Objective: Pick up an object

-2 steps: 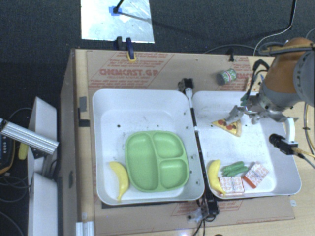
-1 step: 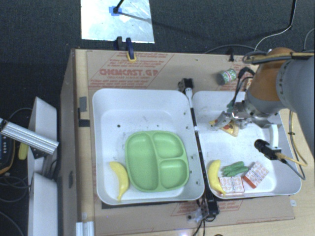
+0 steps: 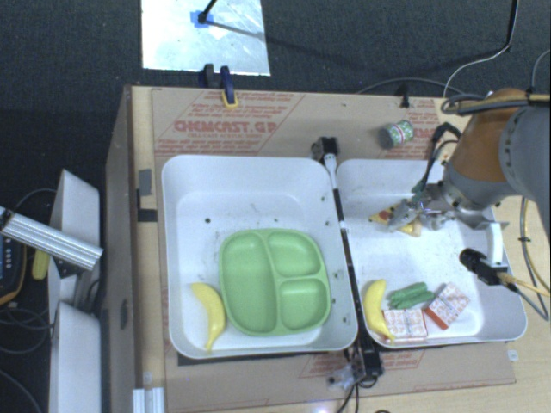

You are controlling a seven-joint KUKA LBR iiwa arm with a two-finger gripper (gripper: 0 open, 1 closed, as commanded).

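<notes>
Two white bins side by side on bench. Left bin (image 3: pixel 185 188) holds green divided plate (image 3: pixel 274 280), banana (image 3: pixel 209 313) at its lower left. Right bin (image 3: pixel 491 317) holds second banana (image 3: pixel 374 304), green pods (image 3: pixel 409 295), small printed cartons (image 3: pixel 426 315) along near edge. Grey arm (image 3: pixel 504 157) reaches in from right; gripper (image 3: pixel 411 216) low over small yellow-orange object (image 3: pixel 385 217) in far part of right bin. Grip state: cannot tell. Object looks light, small, probably plastic, smooth; likely best pinched across narrow middle.

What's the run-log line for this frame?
arm: over right bin | gripper: low at small yellow-red item, grasp unconfirmed | left bin: green tray, banana | status: pick in progress
</notes>
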